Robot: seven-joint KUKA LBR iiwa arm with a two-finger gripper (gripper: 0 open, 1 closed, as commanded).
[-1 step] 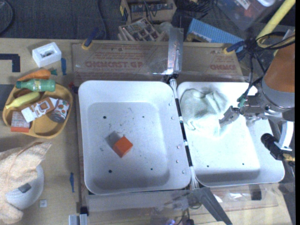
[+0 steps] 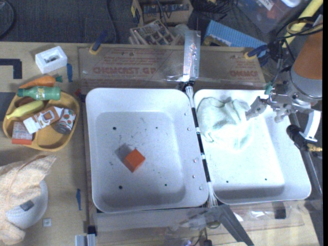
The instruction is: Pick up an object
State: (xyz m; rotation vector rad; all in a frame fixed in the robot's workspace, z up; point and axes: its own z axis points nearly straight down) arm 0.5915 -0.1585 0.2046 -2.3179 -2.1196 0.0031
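End effector (image 2: 267,108) beside white cloth (image 2: 225,121) — right bin (image 2: 266,188)

Arm (image 2: 310,60) enters from right, orange band above the wrist. Gripper (image 2: 266,109) low, pointing left. One finger (image 2: 254,108) angles left and down from wrist; second finger (image 2: 279,116) behind it.

A wooden bench (image 2: 41,50) stands on dark carpet (image 2: 56,9), with cables (image 2: 215,4) tangled behind it.
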